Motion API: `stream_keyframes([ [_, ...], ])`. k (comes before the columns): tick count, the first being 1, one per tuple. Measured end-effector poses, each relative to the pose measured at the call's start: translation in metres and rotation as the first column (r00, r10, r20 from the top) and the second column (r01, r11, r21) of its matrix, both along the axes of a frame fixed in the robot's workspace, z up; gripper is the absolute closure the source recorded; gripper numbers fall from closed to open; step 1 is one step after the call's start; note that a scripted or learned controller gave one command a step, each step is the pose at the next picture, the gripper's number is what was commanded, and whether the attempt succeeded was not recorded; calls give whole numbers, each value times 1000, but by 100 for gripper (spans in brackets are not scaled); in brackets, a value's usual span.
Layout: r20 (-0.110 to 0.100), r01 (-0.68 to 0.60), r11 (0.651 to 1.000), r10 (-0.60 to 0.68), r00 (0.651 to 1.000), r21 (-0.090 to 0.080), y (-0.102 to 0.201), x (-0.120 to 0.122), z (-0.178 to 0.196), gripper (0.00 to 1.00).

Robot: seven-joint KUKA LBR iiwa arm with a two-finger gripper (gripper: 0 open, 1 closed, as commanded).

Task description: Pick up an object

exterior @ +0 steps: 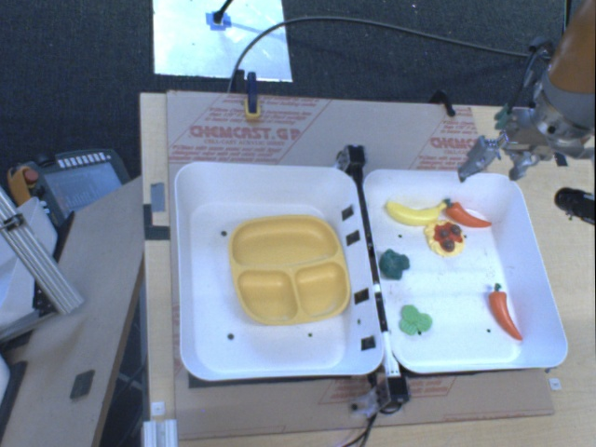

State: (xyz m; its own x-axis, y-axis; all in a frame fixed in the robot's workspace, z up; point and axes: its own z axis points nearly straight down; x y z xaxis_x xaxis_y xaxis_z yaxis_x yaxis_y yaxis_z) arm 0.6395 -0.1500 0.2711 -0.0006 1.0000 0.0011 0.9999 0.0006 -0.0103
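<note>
My gripper (498,159) hangs above the far right edge of the right bin (535,250), its two fingers spread apart with nothing between them. In that bin lie a yellow banana (414,213), a red pepper (466,216) touching it, a small pizza slice (446,238), a dark green broccoli (394,264), a light green leafy piece (415,321) and an orange carrot (505,312). All these objects sit below and to the left of the gripper, apart from it.
The left bin (200,250) holds a yellow three-compartment tray (287,268). A black divider with clips (363,250) runs between the bins. A teach pendant (79,184) and an aluminium rail (37,259) lie on the side table at left.
</note>
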Motion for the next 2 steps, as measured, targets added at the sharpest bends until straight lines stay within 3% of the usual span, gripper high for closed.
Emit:
stream_keyframes([
  [1,12,-2,1000,2,1000,-2,1,2,8,0],
  [2,9,-1,1000,1,1000,-1,-1,6,-53,0],
])
